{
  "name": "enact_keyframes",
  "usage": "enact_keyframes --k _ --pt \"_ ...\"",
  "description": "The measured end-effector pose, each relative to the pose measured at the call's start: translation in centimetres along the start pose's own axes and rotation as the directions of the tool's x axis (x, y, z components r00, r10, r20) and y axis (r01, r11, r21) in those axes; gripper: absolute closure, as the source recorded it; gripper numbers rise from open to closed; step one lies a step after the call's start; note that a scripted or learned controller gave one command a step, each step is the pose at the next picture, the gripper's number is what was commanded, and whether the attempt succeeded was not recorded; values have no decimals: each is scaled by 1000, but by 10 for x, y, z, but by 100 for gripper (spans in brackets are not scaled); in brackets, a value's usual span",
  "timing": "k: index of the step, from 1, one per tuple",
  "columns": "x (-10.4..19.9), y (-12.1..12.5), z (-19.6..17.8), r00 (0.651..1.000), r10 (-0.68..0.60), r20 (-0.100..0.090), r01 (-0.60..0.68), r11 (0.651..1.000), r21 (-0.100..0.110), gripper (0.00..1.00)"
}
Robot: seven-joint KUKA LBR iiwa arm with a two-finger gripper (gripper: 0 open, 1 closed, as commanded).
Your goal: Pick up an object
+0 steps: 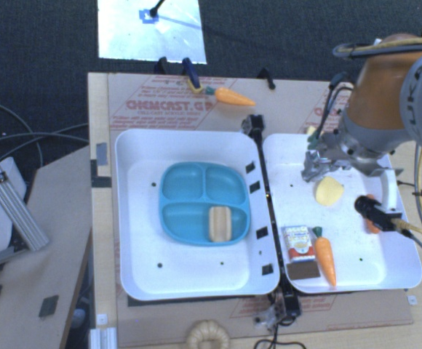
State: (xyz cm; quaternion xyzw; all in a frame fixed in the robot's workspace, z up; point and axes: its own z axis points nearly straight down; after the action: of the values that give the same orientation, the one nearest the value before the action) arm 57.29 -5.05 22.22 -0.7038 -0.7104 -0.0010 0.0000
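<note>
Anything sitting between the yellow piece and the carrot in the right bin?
No. In the camera view, only bare white bin floor separates the yellow piece from the carrot. The small carton lies just left of that line, beside the carrot.

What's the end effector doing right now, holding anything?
End effector: cannot be told whether open or closed; nothing visibly held. It sits low in the right bin, just left of the yellow piece.
</note>
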Motion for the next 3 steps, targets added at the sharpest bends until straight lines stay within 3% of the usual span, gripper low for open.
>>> enact_keyframes --k 2,3 --pt "99 -6 7 1000 -1 -1 1 1000 1 100" --pt "92 -14 4 1000 7 1 -7 1000 2 100"
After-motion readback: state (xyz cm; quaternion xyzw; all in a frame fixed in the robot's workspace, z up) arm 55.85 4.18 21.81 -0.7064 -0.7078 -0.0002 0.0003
